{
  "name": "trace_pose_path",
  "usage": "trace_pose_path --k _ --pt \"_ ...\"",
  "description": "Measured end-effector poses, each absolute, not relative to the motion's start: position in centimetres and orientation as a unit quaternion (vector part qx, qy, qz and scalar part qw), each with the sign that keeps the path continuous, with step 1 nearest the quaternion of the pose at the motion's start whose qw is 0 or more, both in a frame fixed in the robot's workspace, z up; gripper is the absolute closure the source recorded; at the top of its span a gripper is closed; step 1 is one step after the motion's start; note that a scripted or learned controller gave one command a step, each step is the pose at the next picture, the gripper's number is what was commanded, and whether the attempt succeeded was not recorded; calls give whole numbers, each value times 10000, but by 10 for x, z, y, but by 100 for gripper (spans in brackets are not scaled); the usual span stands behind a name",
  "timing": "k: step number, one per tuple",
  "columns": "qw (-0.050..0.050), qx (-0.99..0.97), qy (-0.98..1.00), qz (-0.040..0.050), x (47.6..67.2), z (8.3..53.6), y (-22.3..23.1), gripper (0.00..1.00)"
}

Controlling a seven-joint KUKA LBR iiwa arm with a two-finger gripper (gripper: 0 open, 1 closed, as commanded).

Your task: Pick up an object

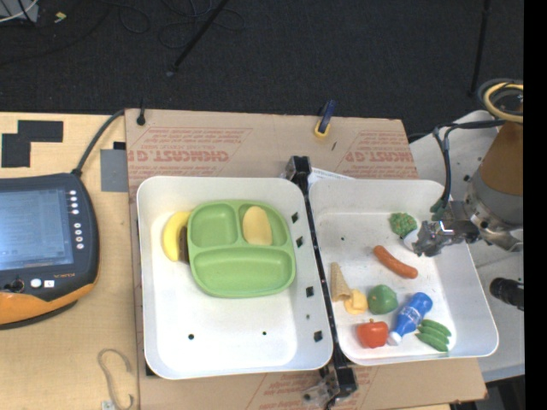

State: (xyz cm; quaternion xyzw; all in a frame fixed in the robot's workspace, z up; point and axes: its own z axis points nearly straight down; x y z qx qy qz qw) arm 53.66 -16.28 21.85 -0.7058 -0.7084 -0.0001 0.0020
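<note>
In the right bin (359, 207) lie a green broccoli floret (402, 224), an orange-red sausage (395, 261), a tan ice-cream cone (341, 283), a round green fruit (382, 298), a red pepper (372, 334), a blue bottle with a white cap (409, 316) and a green pea pod (434, 333). My gripper (427, 243) hangs over the bin's right side, just right of the sausage and below the broccoli. Nothing is seen in its grasp.
The left bin (222, 340) holds a green divided plate (239, 267) with a pale yellow piece (256, 225) in one compartment and a banana (174, 235) tucked at its left. A tablet (38, 233) lies far left. The arm (504, 173) rises at the right.
</note>
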Motion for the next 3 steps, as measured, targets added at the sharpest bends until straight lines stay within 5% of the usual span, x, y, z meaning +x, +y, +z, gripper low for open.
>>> trace_pose_path --k 3 --pt "13 -7066 -7076 9 601 217 -37 100"
